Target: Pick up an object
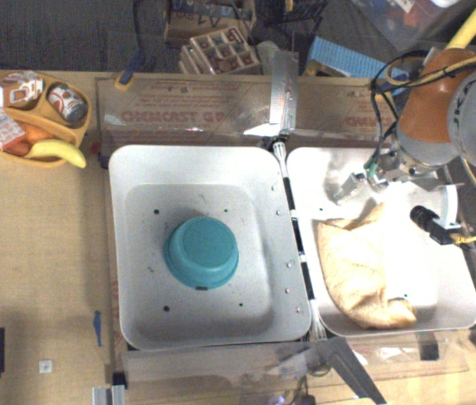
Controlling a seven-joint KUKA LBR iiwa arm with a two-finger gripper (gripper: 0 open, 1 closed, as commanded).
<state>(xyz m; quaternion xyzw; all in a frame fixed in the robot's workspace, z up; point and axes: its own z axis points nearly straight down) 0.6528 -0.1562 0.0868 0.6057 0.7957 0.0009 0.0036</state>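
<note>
A teal bowl (pixel 202 251) sits upside down in the middle of the left bin (pixel 137 184). A tan cloth (pixel 356 268) lies crumpled in the right bin (pixel 462 306), spread from its centre to its front edge. One corner of the cloth peaks upward at the back. My gripper (pixel 352 184) hangs over the back left part of the right bin, just above and left of that raised corner. The grey arm with its orange band (pixel 432 108) reaches in from the upper right. Whether the gripper touches the cloth cannot be made out.
A yellow tray (pixel 18 137) with a banana and food packets stands on the bench at the far left. Cardboard and a metal bracket (pixel 282 99) line the back of the bins. Cables and a black connector (pixel 428 219) hang by the arm.
</note>
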